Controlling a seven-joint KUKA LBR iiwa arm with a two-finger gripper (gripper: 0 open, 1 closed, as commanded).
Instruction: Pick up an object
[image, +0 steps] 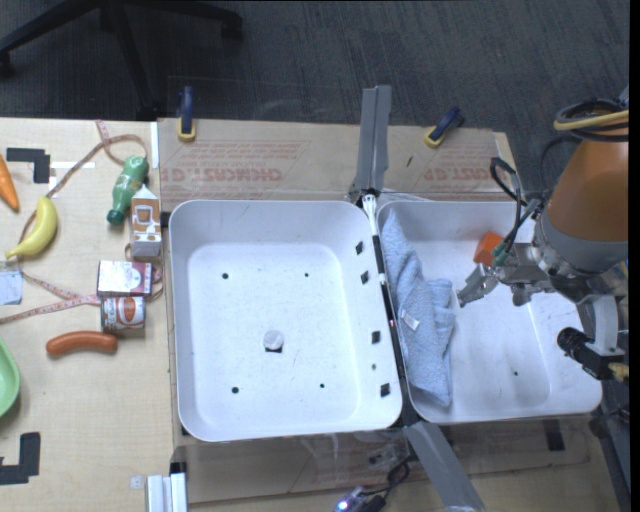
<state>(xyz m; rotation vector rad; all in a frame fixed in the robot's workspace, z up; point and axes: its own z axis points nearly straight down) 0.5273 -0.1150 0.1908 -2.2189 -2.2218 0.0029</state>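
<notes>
the hand (478, 288) hangs over the right bin (520, 395), just beside a crumpled blue cloth (420, 320) at the bin's left wall; whether it grips anything, i cannot tell. an orange object (487, 247) sits close behind it.

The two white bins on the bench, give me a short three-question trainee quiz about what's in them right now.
1. True or false: the crumpled light blue cloth lies in the left white bin.
2. Multiple choice: the small white round object sits in (A) the left white bin, (B) the right white bin, (C) on the cardboard.
3. Fill in: the small orange object lies just beside the two-finger gripper, in the ____ bin.

Key: 1 false, it lies in the right bin along its left wall; 2 A; 3 right.
</notes>
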